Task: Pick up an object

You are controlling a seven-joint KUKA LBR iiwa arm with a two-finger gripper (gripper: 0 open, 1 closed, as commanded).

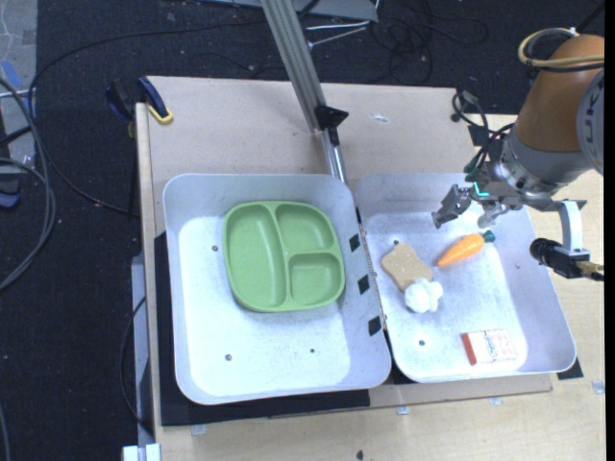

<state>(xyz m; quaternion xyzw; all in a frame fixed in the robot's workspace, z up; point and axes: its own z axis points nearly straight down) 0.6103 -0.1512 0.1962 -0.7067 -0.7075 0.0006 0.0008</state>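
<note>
left bin (192,353): green plate (284,255) sits in it, toward 12 o'clock; not the nearest pick.
right bin (538,349): bread piece (405,265) at centre, white ball (423,296) touching it at 5 o'clock, carrot (460,249) at 1 o'clock, red-and-white packet (492,347) at 5 o'clock.
end effector (465,206): hangs near the carrot, at its 12 o'clock; fingers apart, nothing between them.
step: likely closing in on the carrot.
do it well: centre over the carrot, fingers across its narrow width, go low before closing.
risk: it may roll off.
</note>
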